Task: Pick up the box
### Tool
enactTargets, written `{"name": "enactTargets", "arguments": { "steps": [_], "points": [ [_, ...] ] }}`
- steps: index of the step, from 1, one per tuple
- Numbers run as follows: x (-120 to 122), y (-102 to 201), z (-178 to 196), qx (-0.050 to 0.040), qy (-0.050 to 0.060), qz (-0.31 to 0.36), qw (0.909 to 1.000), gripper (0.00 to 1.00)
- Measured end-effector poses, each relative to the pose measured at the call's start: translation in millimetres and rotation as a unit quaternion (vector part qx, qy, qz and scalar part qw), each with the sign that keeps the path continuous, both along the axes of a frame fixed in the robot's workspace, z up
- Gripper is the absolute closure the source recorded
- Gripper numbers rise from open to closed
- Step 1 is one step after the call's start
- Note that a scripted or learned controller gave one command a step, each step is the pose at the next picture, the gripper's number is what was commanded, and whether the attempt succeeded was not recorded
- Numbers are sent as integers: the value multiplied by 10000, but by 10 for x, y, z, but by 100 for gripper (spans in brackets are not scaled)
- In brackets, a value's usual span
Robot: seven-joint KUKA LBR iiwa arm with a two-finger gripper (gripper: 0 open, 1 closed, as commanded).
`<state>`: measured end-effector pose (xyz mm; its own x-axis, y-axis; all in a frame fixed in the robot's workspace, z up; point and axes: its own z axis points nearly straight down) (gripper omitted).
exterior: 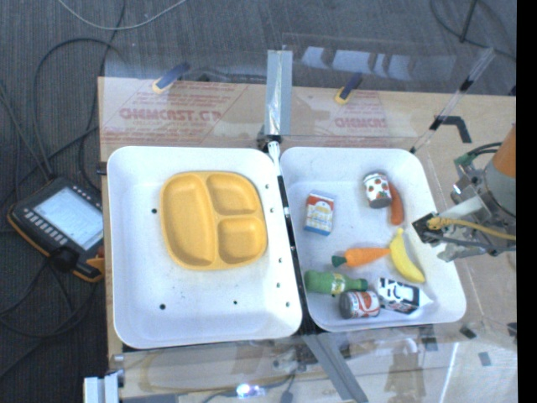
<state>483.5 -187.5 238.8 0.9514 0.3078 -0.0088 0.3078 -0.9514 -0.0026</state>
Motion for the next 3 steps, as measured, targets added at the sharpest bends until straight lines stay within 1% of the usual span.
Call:
{"name": "enactTargets", "arguments": {
  "steps": [1, 2, 3],
  "points": [
    [9, -288, 258, -9, -8, -542, 9985, 100],
    [-4, -309, -686, 7, -1, -551, 9985, 100],
    [-9, -14, -1232, 8, -4, -334, 9994, 100]
  ]
}}
